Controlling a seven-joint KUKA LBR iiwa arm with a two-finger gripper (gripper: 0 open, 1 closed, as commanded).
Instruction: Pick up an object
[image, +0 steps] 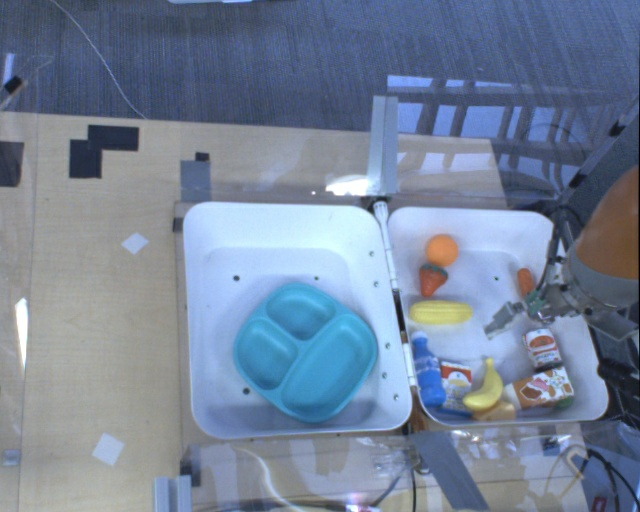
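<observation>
Two shallow white bins sit side by side on the bench (90, 330). Left bin (215, 250) holds a teal divided plate (306, 349) w/ three compartments, lying flat toward the bin's near right part. Right bin (480, 230) holds the small stuff: an orange (441, 249) near the far left, a strawberry (432, 280) just below it & touching or nearly so, a yellow corn-like piece (440, 313) lying crosswise below that. Along the near edge: a blue bottle (425, 372) against the left wall, a small white-and-red carton (456, 377) just beside it, a banana (486, 390) curved upright-ish next to the carton, then a red-and-white box (545, 388) at the near right corner. A small red-labelled can (542, 347) sits just above that box. A carrot-like orange piece (525, 281) lies near the right wall. Arm comes in from the right, orange band at the frame edge; the claw (522, 310) hangs low over the right bin's right-centre, between corn piece & can, near the carrot. One grey finger (501, 319) sticks out to the left; can't tell if the claw is open or closed, & nothing visible between its fingers. All objects rest in the bin, none lifted.
</observation>
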